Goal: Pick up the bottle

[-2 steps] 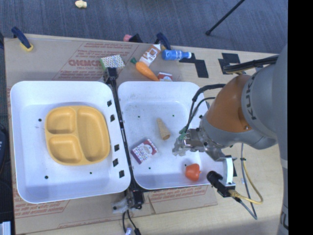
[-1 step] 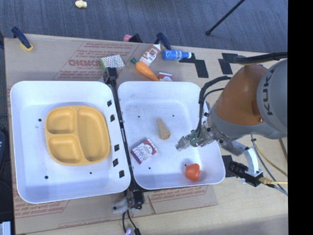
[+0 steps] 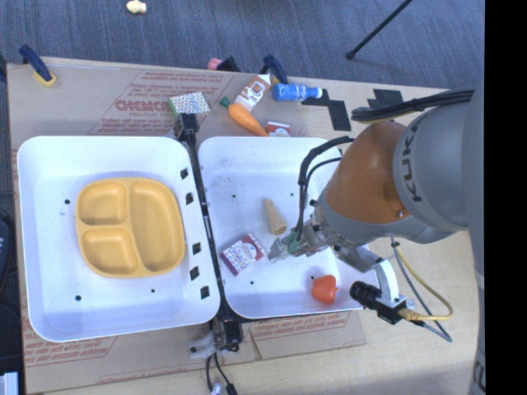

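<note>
Two bottles lie on the cardboard behind the right bin: a blue bottle on its side, and a white bottle with an orange label next to it on the left. My gripper is low inside the right bin, well in front of both bottles. It hangs between a tan cone and a red-and-white packet. A small greenish-grey shape sits at the gripper's tip; I cannot make out what it is.
A red-orange toy lies near the right bin's front wall. An orange carrot and a small red item rest behind that bin. The left bin holds a yellow divided plate. A black divider separates the bins.
</note>
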Available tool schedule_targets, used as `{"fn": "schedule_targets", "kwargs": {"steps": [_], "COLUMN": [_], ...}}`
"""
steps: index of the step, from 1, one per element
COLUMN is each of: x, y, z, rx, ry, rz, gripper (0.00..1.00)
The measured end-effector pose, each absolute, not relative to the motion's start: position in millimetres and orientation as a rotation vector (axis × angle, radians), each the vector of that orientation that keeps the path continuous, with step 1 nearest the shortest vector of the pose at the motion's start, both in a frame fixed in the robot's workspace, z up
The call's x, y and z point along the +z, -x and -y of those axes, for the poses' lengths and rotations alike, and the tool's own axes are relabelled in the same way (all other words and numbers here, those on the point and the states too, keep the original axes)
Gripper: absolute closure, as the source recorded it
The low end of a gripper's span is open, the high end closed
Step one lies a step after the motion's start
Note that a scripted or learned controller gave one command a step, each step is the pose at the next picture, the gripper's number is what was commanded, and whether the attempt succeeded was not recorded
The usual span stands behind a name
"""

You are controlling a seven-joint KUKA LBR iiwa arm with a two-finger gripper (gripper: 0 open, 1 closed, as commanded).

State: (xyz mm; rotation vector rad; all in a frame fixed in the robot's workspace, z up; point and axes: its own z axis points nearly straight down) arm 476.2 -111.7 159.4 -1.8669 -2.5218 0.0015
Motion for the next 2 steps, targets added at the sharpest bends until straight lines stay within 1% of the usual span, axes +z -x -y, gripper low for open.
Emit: {"fn": "schedule_targets", "kwargs": {"steps": [1,2], "x": [102,91], "y": [-475.6,-500.3], "z": [105,140], "rx": [0.002,0.003], "ry": [1.916,2.524], "rz": [2.484,1.864], "gripper": [1.0,1.0]}}
